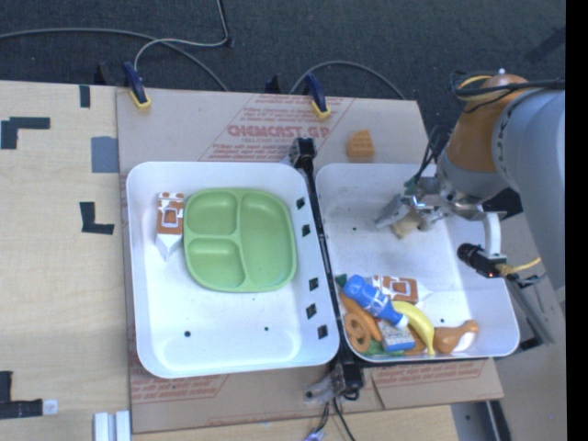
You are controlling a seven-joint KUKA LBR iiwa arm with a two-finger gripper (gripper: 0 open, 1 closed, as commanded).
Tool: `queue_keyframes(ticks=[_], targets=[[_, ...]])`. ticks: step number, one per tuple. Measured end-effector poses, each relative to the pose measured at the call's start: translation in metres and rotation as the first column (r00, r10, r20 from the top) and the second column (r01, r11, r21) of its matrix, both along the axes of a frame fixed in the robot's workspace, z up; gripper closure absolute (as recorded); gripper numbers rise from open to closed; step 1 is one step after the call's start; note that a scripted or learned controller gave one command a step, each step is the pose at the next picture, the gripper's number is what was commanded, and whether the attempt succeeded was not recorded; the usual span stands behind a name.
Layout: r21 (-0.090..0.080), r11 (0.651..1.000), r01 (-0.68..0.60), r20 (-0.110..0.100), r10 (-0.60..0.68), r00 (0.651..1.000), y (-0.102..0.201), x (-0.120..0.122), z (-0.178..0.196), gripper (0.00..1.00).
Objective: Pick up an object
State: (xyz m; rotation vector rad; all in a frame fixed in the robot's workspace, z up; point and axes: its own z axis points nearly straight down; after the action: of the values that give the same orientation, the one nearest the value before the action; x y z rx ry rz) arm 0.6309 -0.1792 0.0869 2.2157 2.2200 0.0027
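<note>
Cardboard-topped bench [386, 122], two white bins [220, 352], dark carpet [367, 16] behind

Small tan object [401, 229] (shape unclear) on right bin's floor, near its upper-right side.

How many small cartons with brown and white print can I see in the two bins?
2. One carton lies left of the green plate; another carton is in the right bin's pile. More may be hidden there.

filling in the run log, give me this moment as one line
tool low in right bin, upper part | small tan thing at its tip | toy pile at near edge | grasp unclear
</note>
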Motion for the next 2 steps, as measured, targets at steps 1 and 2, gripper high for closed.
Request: queue_keyframes(ticks=[1,2], targets=[[-0.002,1.0,-0.001,0.001,0.001,1.0,0.0,0.0,0.01,1.0],[0.002,1.0,0.0,-0.002,0.0,1.0,0.049,0.01,-0.001,1.0]])
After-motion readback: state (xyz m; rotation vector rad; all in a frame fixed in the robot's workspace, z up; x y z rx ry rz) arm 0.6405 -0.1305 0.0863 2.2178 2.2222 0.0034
